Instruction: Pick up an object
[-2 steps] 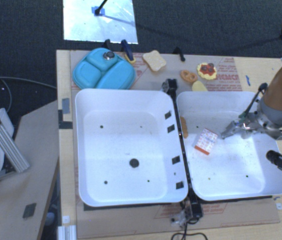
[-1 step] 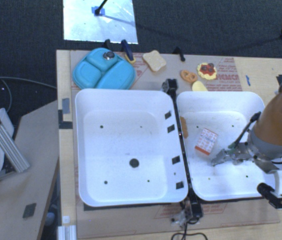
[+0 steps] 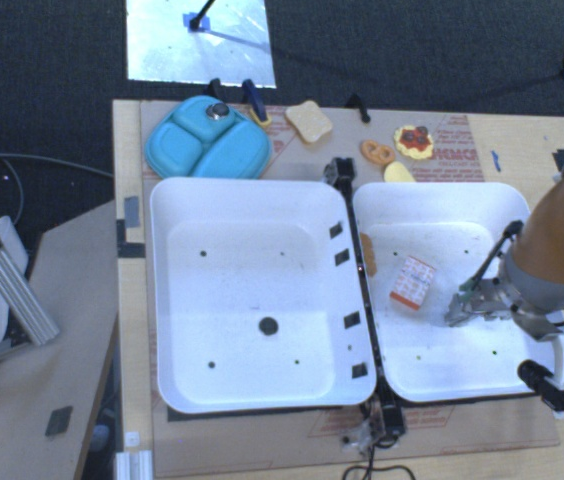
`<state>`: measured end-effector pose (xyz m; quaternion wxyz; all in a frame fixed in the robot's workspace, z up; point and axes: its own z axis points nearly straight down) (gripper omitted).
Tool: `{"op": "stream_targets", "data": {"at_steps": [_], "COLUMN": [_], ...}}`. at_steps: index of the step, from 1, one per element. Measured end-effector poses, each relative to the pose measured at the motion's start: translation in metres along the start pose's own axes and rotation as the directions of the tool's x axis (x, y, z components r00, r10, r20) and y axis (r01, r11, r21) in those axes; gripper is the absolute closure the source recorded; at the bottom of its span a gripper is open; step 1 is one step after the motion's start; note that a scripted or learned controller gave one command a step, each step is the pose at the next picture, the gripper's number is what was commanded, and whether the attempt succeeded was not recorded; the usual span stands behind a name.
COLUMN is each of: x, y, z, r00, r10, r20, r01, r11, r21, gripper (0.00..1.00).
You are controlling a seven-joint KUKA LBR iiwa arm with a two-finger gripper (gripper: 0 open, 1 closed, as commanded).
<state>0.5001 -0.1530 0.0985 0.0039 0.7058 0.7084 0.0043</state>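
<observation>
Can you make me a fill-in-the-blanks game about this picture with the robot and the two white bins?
1. The small orange-and-white box lies in the ____ bin.
2. The dark round disc lies in the ____ bin.
3. The lidded tray behind the bins is coloured ____.
4. The pincer is over the ____ bin.

Missing words: right; left; blue; right

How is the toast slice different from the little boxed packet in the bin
The toast slice lies on the bench behind the bins; the packet lies inside the right bin. The toast slice is plain tan with a rounded top; the packet is rectangular, white with orange-red print. Both lie flat, untouched by the gripper.
</observation>
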Motion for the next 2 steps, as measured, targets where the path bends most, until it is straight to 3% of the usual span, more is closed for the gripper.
{"op": "stream_targets", "data": {"at_steps": [1,2], "x": [0.032,0.065], "y": [-0.010,-0.010], "z": [0.010,0.011], "r00": [1.000,1.000], "r10": [0.002,0.000], "r20": [0.010,0.007], "r01": [-0.002,0.000], "r11": [1.000,1.000], "r21": [-0.005,-0.002], "gripper": [1.00,1.00]}}
